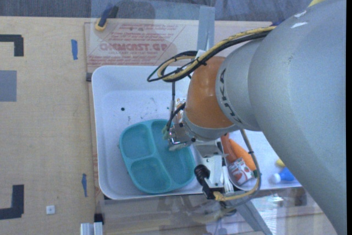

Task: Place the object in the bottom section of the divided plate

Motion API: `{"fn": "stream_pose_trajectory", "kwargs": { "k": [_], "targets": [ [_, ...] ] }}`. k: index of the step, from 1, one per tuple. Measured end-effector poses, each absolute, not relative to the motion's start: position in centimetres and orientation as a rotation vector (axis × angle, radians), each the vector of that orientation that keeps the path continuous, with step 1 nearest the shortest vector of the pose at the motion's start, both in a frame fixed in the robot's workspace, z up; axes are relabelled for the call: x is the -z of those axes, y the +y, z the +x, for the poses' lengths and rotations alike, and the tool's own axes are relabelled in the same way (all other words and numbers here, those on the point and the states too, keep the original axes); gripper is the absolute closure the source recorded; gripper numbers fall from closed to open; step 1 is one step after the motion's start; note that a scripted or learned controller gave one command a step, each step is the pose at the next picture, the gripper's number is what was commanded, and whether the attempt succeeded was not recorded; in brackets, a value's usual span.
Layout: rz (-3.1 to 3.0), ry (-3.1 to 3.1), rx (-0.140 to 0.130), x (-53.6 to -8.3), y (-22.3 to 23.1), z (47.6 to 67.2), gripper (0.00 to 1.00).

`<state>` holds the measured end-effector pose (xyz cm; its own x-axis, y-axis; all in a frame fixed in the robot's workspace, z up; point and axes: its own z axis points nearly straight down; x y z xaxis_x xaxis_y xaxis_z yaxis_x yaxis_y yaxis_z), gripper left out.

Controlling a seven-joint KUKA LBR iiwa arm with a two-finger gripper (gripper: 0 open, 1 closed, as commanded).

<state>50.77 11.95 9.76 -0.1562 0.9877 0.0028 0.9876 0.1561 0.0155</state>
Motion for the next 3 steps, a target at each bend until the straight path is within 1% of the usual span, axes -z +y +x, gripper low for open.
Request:
{"fn": "stream_pose_trajectory", "kwargs": {
  "k": [1, 2, 3],
  "targets": [
    [2.255, 2.186, 0.000, -13.3, 14.9, 50.3, 1.00],
    [2.255, 2.186, 0.000, -13.3, 14.9, 50.3, 0.00],
    [2.510, 1.888, 0.002, -14.4, 19.5, 47.8, 0.00]
  ]
}}
